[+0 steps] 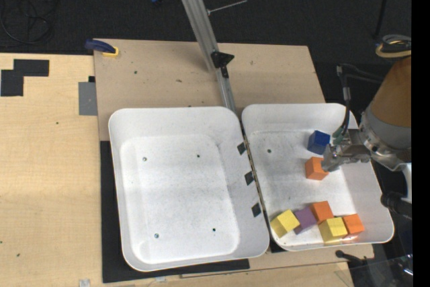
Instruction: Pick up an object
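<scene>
Gripper (331, 159) sits low in the right bin (289, 119), fingers' spread unreadable. Orange cube (316, 169) touches its tip, camera-left; blue cube (319, 140) just behind (other blocks lie nearer cam).

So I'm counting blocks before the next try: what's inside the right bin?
The right bin holds a blue block, three orange blocks, two yellow ones and a purple one. The gripper covers part of one orange block.

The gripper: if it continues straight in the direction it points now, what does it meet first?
Probably the orange block: the gripper points down and left at it. Whether they already touch, I cannot tell.
</scene>
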Tool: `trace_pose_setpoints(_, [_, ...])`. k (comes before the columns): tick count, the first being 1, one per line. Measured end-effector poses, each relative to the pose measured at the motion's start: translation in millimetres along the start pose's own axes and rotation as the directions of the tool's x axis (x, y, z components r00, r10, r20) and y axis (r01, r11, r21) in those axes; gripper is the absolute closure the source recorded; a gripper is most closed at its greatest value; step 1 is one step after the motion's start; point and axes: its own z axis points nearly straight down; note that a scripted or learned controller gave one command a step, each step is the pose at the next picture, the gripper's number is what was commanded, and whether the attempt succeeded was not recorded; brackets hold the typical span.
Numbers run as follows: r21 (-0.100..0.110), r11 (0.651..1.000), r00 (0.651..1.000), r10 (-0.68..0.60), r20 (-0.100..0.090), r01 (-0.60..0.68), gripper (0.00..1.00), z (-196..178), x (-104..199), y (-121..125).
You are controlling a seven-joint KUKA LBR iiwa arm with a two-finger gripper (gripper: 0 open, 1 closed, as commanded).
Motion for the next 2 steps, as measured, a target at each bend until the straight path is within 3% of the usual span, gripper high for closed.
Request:
trace_pose_setpoints(1, [0.002,1.0,1.0,0.001,0.0,-0.001,1.0,-13,-1,1])
trace_pose_setpoints(2, [0.004,1.0,1.0,-0.003,-0.002,0.003,1.0,-20,43,14])
